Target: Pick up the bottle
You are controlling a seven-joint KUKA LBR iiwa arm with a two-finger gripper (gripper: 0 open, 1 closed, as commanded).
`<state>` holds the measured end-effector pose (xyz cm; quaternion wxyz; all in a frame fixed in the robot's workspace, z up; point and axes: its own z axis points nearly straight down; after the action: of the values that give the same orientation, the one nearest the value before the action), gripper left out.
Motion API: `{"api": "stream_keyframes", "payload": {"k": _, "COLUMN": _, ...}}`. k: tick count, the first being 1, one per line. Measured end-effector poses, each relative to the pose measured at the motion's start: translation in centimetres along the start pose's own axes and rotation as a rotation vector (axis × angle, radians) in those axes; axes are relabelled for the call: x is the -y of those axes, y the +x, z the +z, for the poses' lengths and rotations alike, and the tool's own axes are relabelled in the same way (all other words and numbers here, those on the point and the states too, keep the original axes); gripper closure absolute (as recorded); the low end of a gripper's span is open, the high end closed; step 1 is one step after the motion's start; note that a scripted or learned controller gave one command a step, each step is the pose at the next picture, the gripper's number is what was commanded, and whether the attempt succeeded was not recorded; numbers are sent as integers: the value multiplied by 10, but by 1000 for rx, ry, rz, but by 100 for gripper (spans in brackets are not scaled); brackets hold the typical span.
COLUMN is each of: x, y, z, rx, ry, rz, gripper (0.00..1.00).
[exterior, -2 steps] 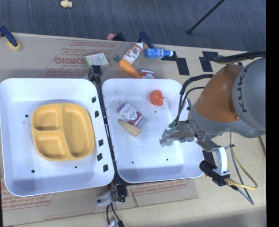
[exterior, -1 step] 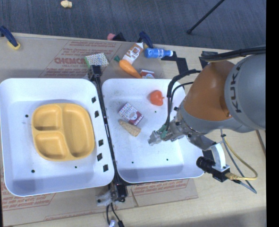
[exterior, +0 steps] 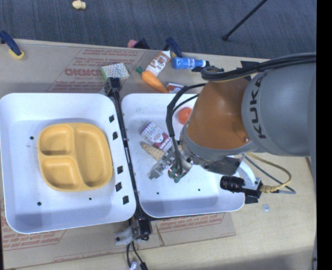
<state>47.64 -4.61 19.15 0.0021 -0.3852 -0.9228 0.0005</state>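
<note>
Two bottles lie on the cardboard behind the bins: a small white one with an orange label (exterior: pixel 158 62) and a blue one with a white cap (exterior: pixel 186 63). My gripper (exterior: pixel 167 167) hangs low inside the right bin (exterior: pixel 210 204), near its middle, far from both bottles. Its metal tip is just below a tan cone-shaped toy (exterior: pixel 151 149) and a small red and white carton (exterior: pixel 153 132). The arm's orange band and grey wrist cover the right half of that bin, and whatever lies beneath them is hidden.
A yellow divided plate (exterior: pixel 74 155) lies in the left bin (exterior: pixel 14 207). A red-orange object (exterior: pixel 182 115) peeks out beside the arm. An orange carrot toy (exterior: pixel 153 81) and a checkered packet (exterior: pixel 115 71) lie behind the bins.
</note>
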Motion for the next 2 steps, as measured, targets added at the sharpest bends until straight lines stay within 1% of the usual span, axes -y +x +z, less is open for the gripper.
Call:
{"api": "stream_keyframes", "payload": {"k": 1, "x": -54, "y": 55, "z": 0, "rx": 1, "ry": 0, "rz": -65, "gripper": 100}}
{"api": "stream_keyframes", "payload": {"k": 2, "x": -27, "y": 27, "z": -111, "rx": 6, "ry": -2, "rz": -355, "gripper": 100}}
